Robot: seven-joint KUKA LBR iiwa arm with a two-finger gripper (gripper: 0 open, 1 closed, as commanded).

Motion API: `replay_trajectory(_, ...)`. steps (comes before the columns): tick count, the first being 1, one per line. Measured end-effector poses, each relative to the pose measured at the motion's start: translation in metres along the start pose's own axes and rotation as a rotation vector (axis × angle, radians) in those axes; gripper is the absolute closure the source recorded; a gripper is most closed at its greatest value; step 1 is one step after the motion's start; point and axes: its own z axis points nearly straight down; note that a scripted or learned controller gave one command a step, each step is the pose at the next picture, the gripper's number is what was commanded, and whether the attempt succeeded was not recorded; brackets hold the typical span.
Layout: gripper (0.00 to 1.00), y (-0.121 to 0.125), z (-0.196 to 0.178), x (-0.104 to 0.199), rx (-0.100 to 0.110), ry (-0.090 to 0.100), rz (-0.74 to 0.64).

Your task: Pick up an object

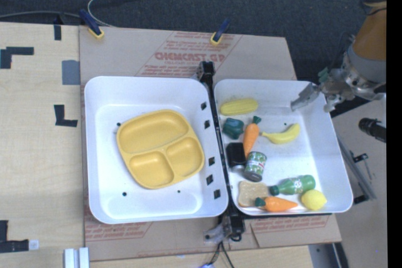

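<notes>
Two shallow white plastic bins are seen side by side on the cardboard-covered worktop (pixel 182 53). The left bin (pixel 100 147) holds a yellow three-compartment plastic plate (pixel 160 147). The right bin (pixel 326 135) holds the loose objects. A pale yellow oblong toy (pixel 239 107) lies near the bin's far left corner, with a dark green rounded toy (pixel 232 128) just in front of it. An orange toy carrot (pixel 250 137) is placed upright in the picture beside the green toy, and a yellow toy banana (pixel 282 134) lies to its right. A black block (pixel 235 154) and a small green-labelled can (pixel 255 166) sit close together below the carrot. Near the front edge, a tan slice of toy bread (pixel 251 192) is overlapped by a second, smaller orange carrot (pixel 279 203), with a green bottle (pixel 294 185) and a yellow lemon-shaped toy (pixel 313 199) just beside them.

The grey end effector (pixel 308 97) hangs over the far right part of the right bin, apart from every object, with nothing seen between its fingers. Whether the fingers are apart or together cannot be told.
</notes>
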Motion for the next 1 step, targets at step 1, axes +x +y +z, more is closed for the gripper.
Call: replay_trajectory(1, 0.00, -0.0079, 0.0724, 0.0733, 0.002, 0.002, -0.002)
